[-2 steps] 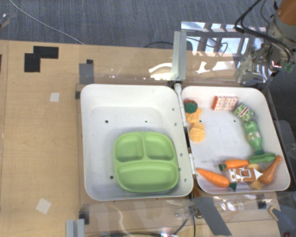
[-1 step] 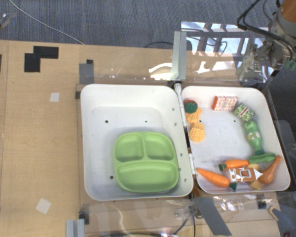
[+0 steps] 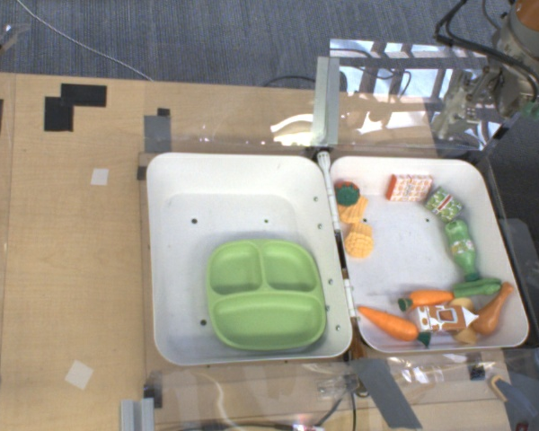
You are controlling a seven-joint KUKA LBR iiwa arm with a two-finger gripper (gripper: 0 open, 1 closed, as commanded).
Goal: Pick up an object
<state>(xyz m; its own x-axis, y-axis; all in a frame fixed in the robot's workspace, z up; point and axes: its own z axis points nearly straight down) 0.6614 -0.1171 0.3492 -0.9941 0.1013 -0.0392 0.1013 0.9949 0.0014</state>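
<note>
- Your gripper (image 3: 485, 97) hangs beyond the right bin's (image 3: 404, 241) far rim; its state can't be told.
- The red box (image 3: 409, 188) lies inside that rim, nearest.

Arm (image 3: 527, 16), far right corner of the scene: a pale grey rounded housing with an orange band at the very top edge. Black cables (image 3: 467, 12) loop off its left side, two or three strands, curving down and back toward the body. Below the housing sits the gripper (image 3: 503, 92), a blocky metallic-grey assembly with light, reflective faces and a small greenish spot on its right side. Finer detail is too blurred to read.
</note>
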